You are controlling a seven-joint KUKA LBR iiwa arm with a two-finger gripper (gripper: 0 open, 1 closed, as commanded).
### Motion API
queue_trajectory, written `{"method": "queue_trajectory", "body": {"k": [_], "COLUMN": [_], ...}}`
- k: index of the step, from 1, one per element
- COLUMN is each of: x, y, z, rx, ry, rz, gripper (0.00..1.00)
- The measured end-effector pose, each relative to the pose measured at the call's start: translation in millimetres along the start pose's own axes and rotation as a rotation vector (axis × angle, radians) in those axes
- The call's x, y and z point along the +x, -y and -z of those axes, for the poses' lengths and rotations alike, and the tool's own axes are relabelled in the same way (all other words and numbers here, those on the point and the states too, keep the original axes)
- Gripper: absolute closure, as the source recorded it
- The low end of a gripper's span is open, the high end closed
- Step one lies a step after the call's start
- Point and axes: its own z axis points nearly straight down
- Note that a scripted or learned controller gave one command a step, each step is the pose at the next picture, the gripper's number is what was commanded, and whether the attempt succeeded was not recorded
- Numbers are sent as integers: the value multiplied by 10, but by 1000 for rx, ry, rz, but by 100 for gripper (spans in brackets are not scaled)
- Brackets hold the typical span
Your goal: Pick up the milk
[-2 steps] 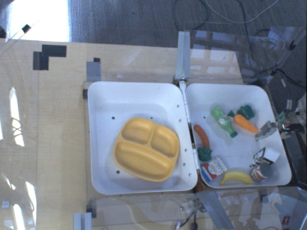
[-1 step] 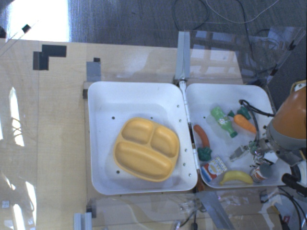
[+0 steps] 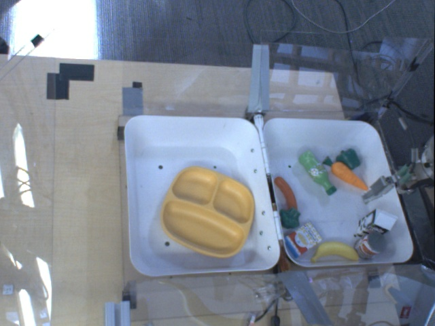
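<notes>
While my gripper (image 3: 378, 188) hangs over the right side of the right bin (image 3: 370, 133), near the frame's right edge, the milk (image 3: 304, 238) lies well apart from it at that bin's lower left corner. It is a small boxy carton, white with red and blue print, tipped on its side just beside a smooth, curved yellow banana (image 3: 334, 251). Whether my gripper is clenched or released, I cannot tell from this angle. Above the carton sit a glossy reddish sausage (image 3: 287, 191), a green bottle (image 3: 317, 172) and a tapered orange carrot (image 3: 349, 176). Both bins are shallow white plastic with rounded corners. At centre frame, the left bin (image 3: 146, 182) bears a rounded yellow divided plate (image 3: 207, 211).
</notes>
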Motion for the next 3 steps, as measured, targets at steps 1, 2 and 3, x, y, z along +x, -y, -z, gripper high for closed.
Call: {"method": "queue_trajectory", "body": {"k": [1, 2, 3], "x": [104, 25, 419], "y": [50, -72, -13], "z": [-1274, 936, -924], "rx": [2, 1, 5], "ry": [-2, 0, -3], "rz": [-245, -307, -300], "gripper": [0, 0, 0]}}
